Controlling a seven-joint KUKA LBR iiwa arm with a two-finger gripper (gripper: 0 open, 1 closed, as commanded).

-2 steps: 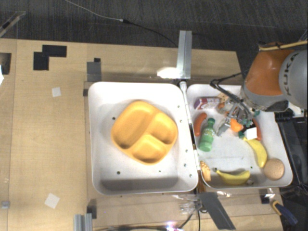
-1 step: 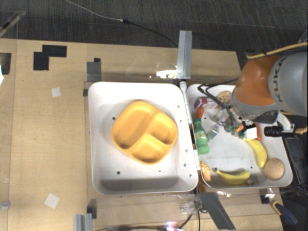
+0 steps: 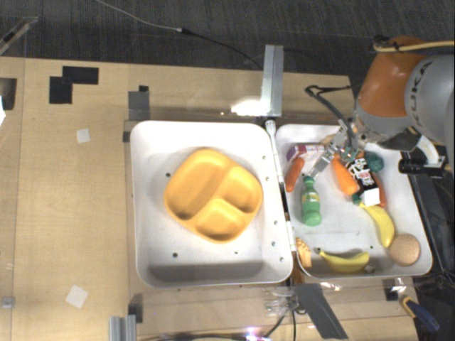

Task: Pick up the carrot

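Observation:
The carrot [image 3: 345, 180] is a short orange taper lying in the right bin [image 3: 419, 212], near its far middle, pointing toward the back left. My gripper [image 3: 335, 153] hangs over the far part of that bin, just above and left of the carrot's upper end. Nothing is visibly lifted by it. A black box with white print [image 3: 363, 174] lies against the carrot's right side.
In the right bin lie an orange-red stick [image 3: 293, 172], a green bottle [image 3: 310, 202], two bananas [image 3: 382, 223] [image 3: 345, 261], a brown ball [image 3: 405, 249] and a teal item [image 3: 374, 163]. The left bin [image 3: 153, 261] holds a yellow divided plate [image 3: 213, 194].

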